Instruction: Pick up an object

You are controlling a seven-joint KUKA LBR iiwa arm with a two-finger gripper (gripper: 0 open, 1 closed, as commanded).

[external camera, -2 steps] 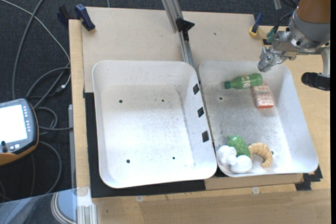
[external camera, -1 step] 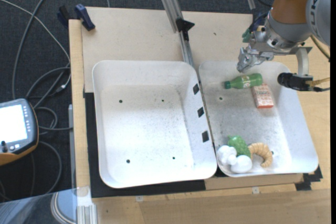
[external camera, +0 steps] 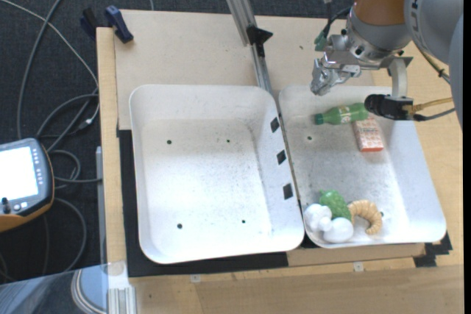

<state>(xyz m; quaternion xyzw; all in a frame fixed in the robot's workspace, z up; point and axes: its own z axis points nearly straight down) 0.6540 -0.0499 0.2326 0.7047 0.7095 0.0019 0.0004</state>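
Camera view: one green bottle (external camera: 341, 115), one box (external camera: 368, 135).

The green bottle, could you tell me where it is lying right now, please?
The green bottle lies on its side near the far edge of the right bin, just above the small orange box, with the gripper above its cap end.

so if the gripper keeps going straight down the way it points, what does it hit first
Most likely bare floor at the far end of the right bin. The gripper hangs just beyond the green bottle, so it probably misses it, though depth is hard to judge here.
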